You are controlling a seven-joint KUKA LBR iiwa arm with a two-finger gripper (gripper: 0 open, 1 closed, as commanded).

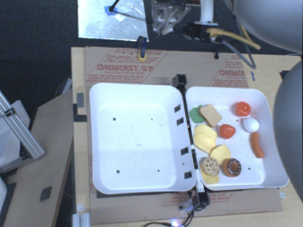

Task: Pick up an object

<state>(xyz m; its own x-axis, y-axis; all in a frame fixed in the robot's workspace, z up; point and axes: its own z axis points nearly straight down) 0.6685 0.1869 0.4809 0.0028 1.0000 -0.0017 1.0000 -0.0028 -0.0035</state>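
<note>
Hovering up at the far edge of the scene, my hand [163, 25] sits well beyond the worktop [118, 63], past the back rim of both bins, and honestly I can't tell whether it's spread or closed, it's just a pale blur from this angle.

All the stuff worth grabbing is in the right bin [267, 174], well apart from my hand. Using the slice of bread [210, 115] as the landmark: a green leafy piece [196, 113] pokes out on its left side, a red tomato [243, 109] sits off to its right, a smaller red piece [227, 131] and a white egg [251, 125] lie nearer the camera than it. Yellow chips [205, 139] are stacked just below the bread, then a cookie [209, 165] and a chocolate donut [232, 167] further down. An orange sausage [257, 144] lies by the right wall.

The left bin [102, 174] is next door.

Cardboard under the bins reads "CHEMCAST" in red, partly covered. My arm [270, 13] is cut off and out of focus on the right.
</note>
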